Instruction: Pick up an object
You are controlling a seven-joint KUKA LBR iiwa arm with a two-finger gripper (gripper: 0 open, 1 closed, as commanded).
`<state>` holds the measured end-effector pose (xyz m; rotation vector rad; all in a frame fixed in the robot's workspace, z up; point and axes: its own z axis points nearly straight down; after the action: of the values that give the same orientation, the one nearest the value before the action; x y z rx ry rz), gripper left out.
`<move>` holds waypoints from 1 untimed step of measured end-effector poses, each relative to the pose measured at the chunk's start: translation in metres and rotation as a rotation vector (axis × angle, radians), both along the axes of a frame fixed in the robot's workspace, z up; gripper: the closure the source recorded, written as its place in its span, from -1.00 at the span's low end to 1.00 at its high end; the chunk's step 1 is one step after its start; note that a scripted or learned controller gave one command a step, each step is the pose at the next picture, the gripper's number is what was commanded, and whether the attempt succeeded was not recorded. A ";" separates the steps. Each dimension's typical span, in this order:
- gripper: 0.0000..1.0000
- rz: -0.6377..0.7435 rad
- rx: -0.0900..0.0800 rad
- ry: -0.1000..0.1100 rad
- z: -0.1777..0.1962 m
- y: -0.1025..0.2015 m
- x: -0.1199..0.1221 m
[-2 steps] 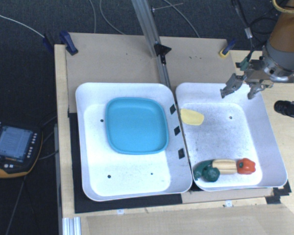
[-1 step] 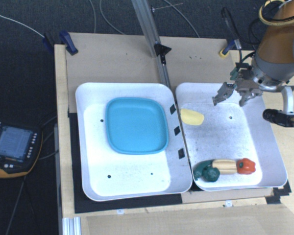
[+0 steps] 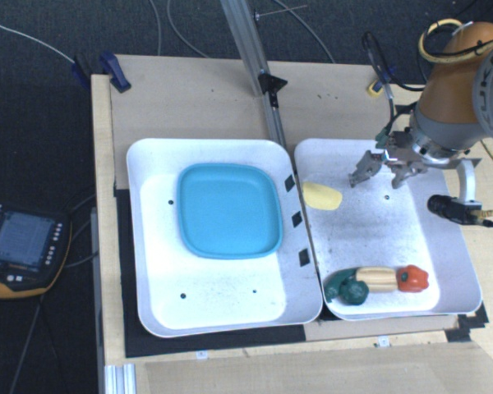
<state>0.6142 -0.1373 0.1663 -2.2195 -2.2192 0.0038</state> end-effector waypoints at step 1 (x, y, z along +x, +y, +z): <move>-1.00 0.000 0.000 0.001 -0.061 0.002 0.005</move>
<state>0.6188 -0.1351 0.1053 -2.2182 -2.2190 0.0046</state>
